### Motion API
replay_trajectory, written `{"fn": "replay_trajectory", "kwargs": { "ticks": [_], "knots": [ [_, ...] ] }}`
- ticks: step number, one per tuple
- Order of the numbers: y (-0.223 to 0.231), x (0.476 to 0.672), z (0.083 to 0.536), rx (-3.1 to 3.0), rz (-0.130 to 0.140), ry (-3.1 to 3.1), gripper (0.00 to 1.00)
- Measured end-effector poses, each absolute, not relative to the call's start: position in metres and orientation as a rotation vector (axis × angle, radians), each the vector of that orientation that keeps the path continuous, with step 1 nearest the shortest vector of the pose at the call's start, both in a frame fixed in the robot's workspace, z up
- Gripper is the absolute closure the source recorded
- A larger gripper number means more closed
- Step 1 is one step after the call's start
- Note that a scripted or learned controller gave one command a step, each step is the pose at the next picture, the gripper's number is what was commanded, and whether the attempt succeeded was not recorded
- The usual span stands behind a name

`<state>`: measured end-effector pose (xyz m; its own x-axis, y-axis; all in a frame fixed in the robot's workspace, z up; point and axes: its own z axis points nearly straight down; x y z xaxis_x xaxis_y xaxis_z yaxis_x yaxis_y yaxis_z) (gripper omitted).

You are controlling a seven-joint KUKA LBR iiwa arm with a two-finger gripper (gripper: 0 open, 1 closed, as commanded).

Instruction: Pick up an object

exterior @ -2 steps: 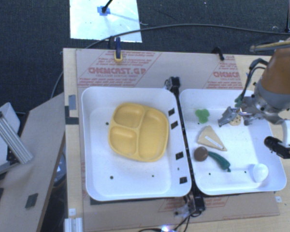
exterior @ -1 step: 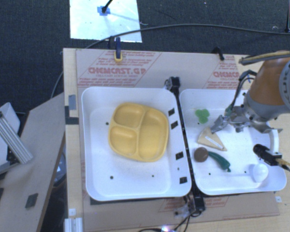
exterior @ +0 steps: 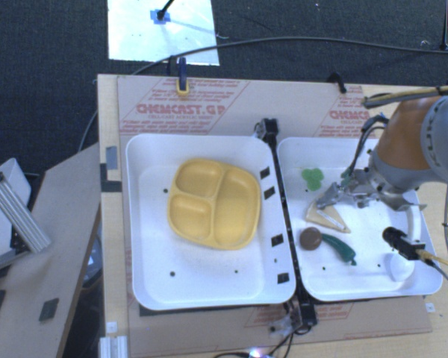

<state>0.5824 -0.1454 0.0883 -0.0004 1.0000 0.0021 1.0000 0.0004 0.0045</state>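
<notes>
The right bin [exterior: 373, 286] holds a small green piece [exterior: 311, 176] near its back left. In front of that lie a pale beige wedge [exterior: 325, 217], a brown ball [exterior: 310, 238] and a dark green elongated item [exterior: 340, 248]. My gripper [exterior: 333, 196] reaches in from the right and hangs low, between the green piece and the wedge, right at the wedge's back edge. Nothing is visibly held in it.
A yellow divided plate [exterior: 213, 202] lies in the middle of the left bin [exterior: 157, 274]. A black ridge [exterior: 280, 215] separates the two bins. A whitish item [exterior: 398, 265] lies near the right bin's front right corner, with a black arm part [exterior: 397, 240] over it.
</notes>
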Motion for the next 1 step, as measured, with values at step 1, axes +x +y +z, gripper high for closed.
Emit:
{"fn": "replay_trajectory", "kwargs": {
  "ticks": [1],
  "knots": [
    [-0.1444, 0.5857, 0.1022, 2.214, 0.019, 2.216, 1.00]
  ]
}}
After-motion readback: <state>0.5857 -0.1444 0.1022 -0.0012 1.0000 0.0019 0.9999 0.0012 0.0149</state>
